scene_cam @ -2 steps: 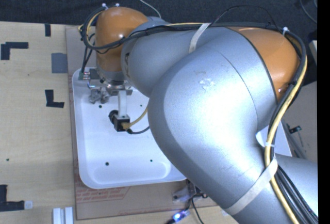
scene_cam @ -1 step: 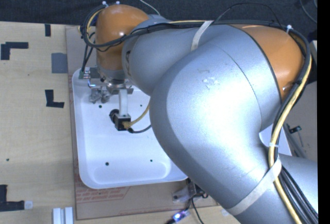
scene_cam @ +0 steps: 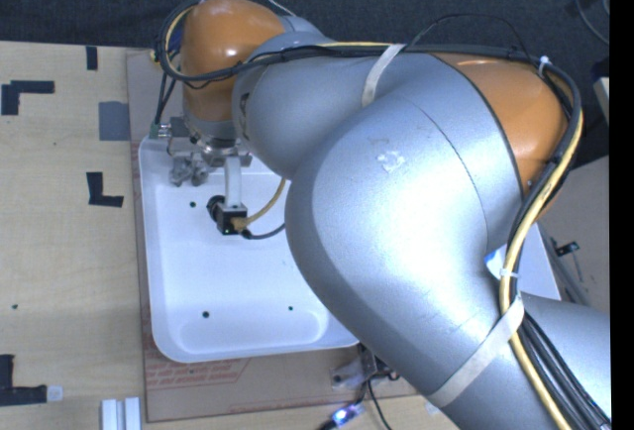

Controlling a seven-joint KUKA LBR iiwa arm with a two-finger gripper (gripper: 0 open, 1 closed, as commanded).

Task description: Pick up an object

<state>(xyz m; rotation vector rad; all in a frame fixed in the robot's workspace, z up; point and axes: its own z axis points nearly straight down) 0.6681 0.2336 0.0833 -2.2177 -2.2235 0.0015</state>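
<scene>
**Arm Stretched Over the Bin, Wrist Low at the Far End**

The grey arm (scene_cam: pixel 416 220) comes in from the right and covers most of the view, its thick upper segment lying across the right half of the white bin (scene_cam: pixel 198 319). An orange band (scene_cam: pixel 223 47) sits above the wrist, over the far end of the bin. Below the band, the gripper (scene_cam: pixel 203 165) hangs close to the bin's far-left corner, its metal parts bunched together just above the floor. Whether its tips are spread or pressed together cannot be told from this angle, and nothing can be made out between them.

A small black part (scene_cam: pixel 228 217) on a pale stem hangs beside the gripper, with a thin cable looping from it back toward the arm. No loose object to pick can be made out on the visible white floor of the bin; the rest lies under the arm. The bin rests on a tan bench (scene_cam: pixel 59 250) bearing black marks. A black and yellow cable (scene_cam: pixel 540 190) runs along the arm.
</scene>
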